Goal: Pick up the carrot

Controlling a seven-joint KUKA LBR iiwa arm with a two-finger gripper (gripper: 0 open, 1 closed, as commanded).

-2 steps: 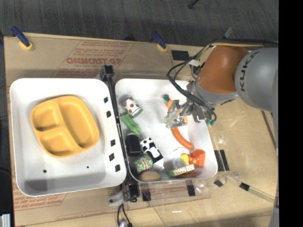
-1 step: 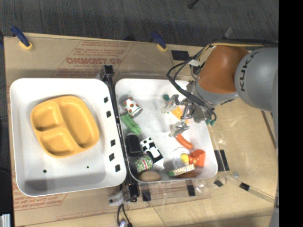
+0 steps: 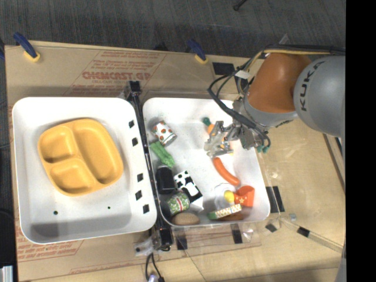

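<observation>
The gripper (image 3: 218,141) hangs low in the right bin (image 3: 194,107), in its far-right part, reached in from the right under the grey arm (image 3: 320,96) with its orange band. The fingers (image 3: 212,147) are a blur of metal against the white floor; whether they are spread or pressed together cannot be told, and nothing is seen between them.

The carrot (image 3: 226,171) lies just nearward of the gripper, on the bin floor, slanting from far-left to near-right. Its far tip sits close under the fingers (touching or just apart: not resolvable). It appears to rest flat, so the lift is judged not yet done.

Outward from there: a red cup-like item (image 3: 245,196) near the carrot's near end, a green vegetable piece (image 3: 162,155) to the left, a small can (image 3: 164,133) at far-left, a black-and-white toy (image 3: 189,184) at centre-near. The left bin (image 3: 35,107) holds a yellow divided tray (image 3: 79,155).

Status: approach looks complete or nearly so. Remaining: close on the carrot, raise it clear of the bin.
</observation>
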